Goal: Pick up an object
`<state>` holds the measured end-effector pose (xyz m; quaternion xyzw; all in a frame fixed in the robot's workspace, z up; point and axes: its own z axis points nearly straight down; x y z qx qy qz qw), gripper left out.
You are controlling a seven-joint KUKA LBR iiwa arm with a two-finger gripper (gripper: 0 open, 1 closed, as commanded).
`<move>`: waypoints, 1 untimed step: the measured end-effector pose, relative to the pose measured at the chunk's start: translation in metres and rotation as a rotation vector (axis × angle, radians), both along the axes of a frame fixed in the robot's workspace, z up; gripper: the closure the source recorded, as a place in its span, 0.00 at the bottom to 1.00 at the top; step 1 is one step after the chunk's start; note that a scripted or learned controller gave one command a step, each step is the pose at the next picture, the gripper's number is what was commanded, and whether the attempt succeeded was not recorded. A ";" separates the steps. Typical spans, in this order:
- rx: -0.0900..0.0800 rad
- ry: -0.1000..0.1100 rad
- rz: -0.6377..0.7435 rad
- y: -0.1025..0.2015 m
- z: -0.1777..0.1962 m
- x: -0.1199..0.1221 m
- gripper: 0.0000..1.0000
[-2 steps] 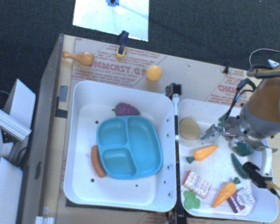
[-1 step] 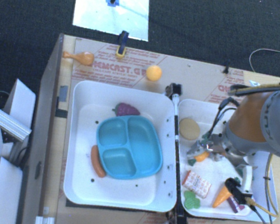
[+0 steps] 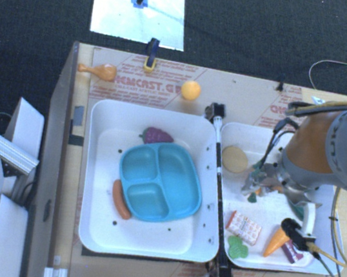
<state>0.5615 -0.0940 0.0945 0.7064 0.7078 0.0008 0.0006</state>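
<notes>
We see the gripper (image 3: 256, 183) low in the right bin (image 3: 320, 265); its opening we cannot tell. Cardboard (image 3: 163, 81) reads "DEMCAST".

Left bin (image 3: 99, 175): you see a blue three-part tray (image 3: 159, 181) lying flat at its middle, a purple grape bunch (image 3: 157, 136) touching the tray's far edge, and an orange-red sausage (image 3: 121, 199) just beside its near left corner.
Right bin (image 3: 320, 265): you find a tan round disc (image 3: 235, 158) at the far left, a pink-white waffle block (image 3: 244, 226) lower down, a green leafy piece (image 3: 237, 247) at the near edge, and an orange cone (image 3: 277, 242) to their right.
</notes>
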 end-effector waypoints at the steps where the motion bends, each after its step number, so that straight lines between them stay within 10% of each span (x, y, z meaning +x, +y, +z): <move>1: -0.002 -0.004 0.001 -0.017 0.141 -0.025 1.00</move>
